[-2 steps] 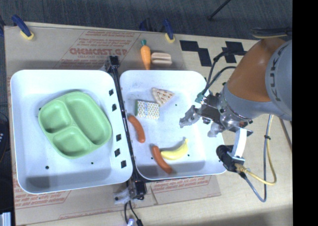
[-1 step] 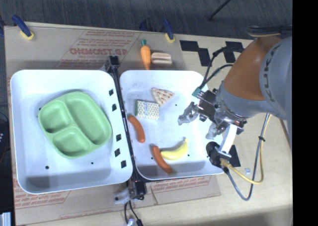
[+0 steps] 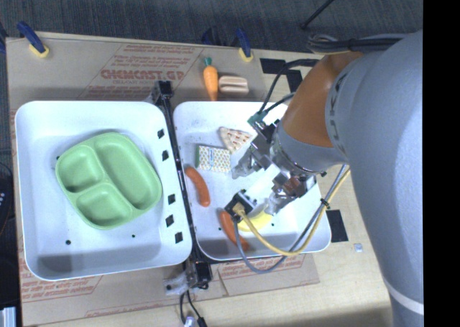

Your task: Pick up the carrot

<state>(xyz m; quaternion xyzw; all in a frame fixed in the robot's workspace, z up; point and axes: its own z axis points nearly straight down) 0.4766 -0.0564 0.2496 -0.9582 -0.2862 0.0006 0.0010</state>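
Left bin: green divided plate. Right bin: two crackers, sausage, with the pincer above. Carrot lies on the surface outside the bins, beside a bun.

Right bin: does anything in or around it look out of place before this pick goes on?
Yes. The carrot lies outside both bins, on the cardboard just past the right bin's far rim, beside a tan bread-like block. Everything else sits inside a bin.
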